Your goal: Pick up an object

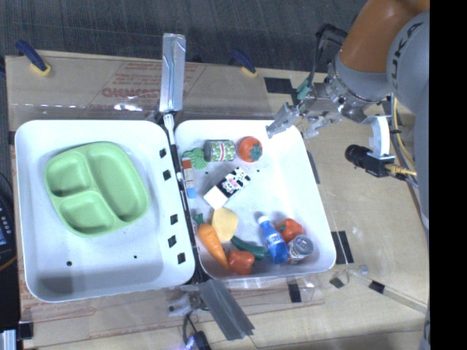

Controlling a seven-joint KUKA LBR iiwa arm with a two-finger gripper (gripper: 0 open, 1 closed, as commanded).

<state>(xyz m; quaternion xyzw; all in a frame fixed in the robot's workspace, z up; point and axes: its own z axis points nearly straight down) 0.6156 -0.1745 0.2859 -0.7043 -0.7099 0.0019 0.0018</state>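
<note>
Nearest lens, crowded toys in right bin [315,195]: lower gripper [286,122], finger state impossible to tell, toward isolated tomato [249,148], clear of rim.

Grey arm [416,42] with orange band [376,20] well behind the fingers. Metallic silver gripper [281,126]; black cables and a yellow wire run behind it.

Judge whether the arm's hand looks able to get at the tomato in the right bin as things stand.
Probably yes. The hand hovers at the right bin's upper edge, close to the tomato, which lies uncovered with only the green can beside it.
</note>
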